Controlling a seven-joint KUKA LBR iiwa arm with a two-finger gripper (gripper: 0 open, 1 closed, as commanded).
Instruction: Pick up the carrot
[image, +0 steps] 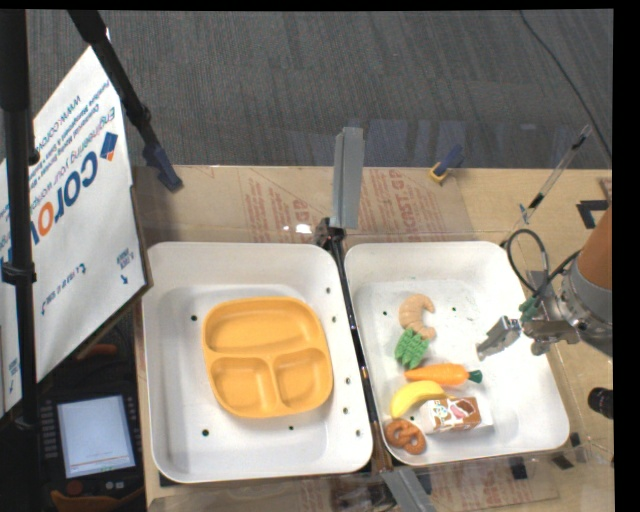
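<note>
— Nearest to us, at the front of the right bin (520, 425), we are seeing a pretzel (405, 435) sitting just beside a small snack carton (455, 413), with a banana (412, 398) touching the carton's upper left corner.

— And the carrot (442, 375)? We are finding it lying on its side just behind the banana, orange body pointing left, green stub pointing right, roughly mid-bin.

— Right. Behind it we are looking at a green leafy toy (410, 347) and, touching that, a croissant (417, 313).

— We are watching the claw (497, 340) hanging over the right part of that bin, to the right of the carrot and apart from it. Its grey tip is showing, but we cannot tell whether it is spread or closed; nothing is visibly sitting in it.

— In the left bin (175, 400) we are seeing an orange divided tray (268, 355) lying flat, near the centre.

— Both bins are resting side by side on the brown surface (250, 200), and a white sign board (75, 200) is leaning at the far left.
</note>
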